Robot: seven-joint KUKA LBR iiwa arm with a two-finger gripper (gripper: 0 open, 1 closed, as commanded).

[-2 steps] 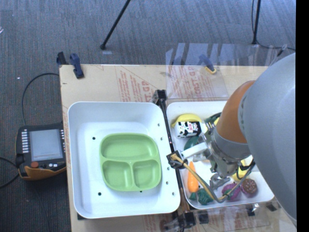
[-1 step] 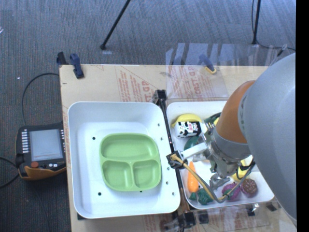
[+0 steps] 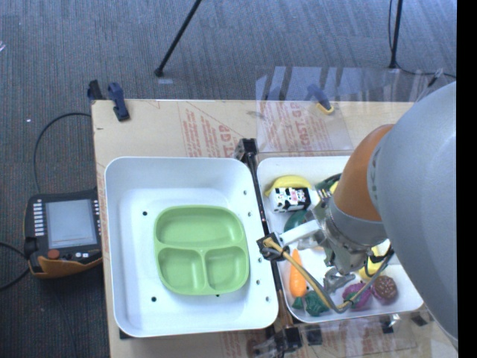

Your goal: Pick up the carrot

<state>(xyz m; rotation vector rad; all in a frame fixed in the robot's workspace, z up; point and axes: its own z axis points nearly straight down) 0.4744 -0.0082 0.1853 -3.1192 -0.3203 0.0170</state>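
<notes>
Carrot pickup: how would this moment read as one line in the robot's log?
task: pick up carrot | carrot: lying in right bin | pincer: low over right bin, beside carrot | grasp: not seen | green tray: left bin

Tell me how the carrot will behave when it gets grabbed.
The carrot looks like a smooth tapered toy, so it is probably stiff and light. Its rounded sides may slip or roll under pinch. It lies close to other toys in the right bin, so neighbours may get nudged.
</notes>
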